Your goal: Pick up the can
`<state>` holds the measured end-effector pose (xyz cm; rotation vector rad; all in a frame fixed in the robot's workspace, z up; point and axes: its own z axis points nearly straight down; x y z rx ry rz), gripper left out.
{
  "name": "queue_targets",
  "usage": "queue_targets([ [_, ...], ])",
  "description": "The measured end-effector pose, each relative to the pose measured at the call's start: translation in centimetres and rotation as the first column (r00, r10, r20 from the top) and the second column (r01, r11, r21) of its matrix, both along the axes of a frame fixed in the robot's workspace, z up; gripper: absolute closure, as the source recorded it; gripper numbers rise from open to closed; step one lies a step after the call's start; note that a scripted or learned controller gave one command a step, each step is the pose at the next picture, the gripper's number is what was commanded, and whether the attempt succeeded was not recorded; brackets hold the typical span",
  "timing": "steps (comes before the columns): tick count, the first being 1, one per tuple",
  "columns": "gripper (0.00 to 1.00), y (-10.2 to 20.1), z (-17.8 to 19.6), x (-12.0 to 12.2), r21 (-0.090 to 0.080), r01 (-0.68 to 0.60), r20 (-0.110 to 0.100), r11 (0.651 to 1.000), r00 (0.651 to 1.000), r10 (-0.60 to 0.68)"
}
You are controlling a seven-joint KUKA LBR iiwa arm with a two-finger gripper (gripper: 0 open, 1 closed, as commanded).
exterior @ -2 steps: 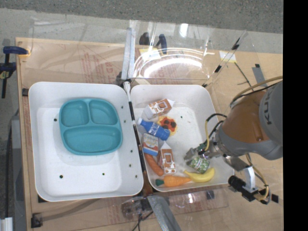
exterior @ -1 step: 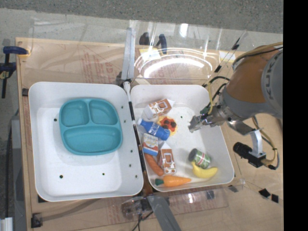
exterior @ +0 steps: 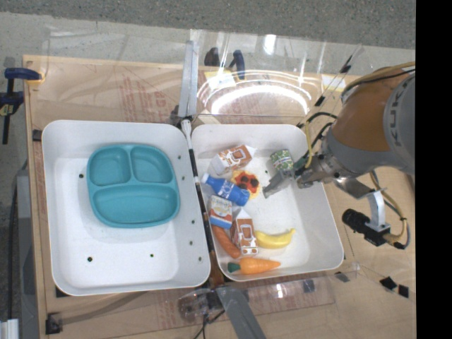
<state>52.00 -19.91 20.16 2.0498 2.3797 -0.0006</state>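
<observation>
Overhead, a wooden table (exterior: 106, 83) carries two white bins; the left bin (exterior: 63, 210) holds a teal divided plate (exterior: 133, 185). Inside the right bin (exterior: 314, 232), the can (exterior: 281, 160) stands just above the gripper (exterior: 277, 183), not between its fingers, whose spread cannot be told.

Bright, even light; ring glare (exterior: 256, 97) on clear plastic (slightly soft focus).
</observation>
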Motion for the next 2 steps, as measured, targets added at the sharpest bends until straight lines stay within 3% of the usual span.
queue_targets([
  [1, 0.0, -2.2, -5.4, 8.5, 0.0, 0.049, -0.002, 0.999, 0.999, -0.049],
  [2, 0.0, -5.7, -11.2, 12.9, 0.006, 0.195, 0.0, 0.981, 0.981, -0.195],
])
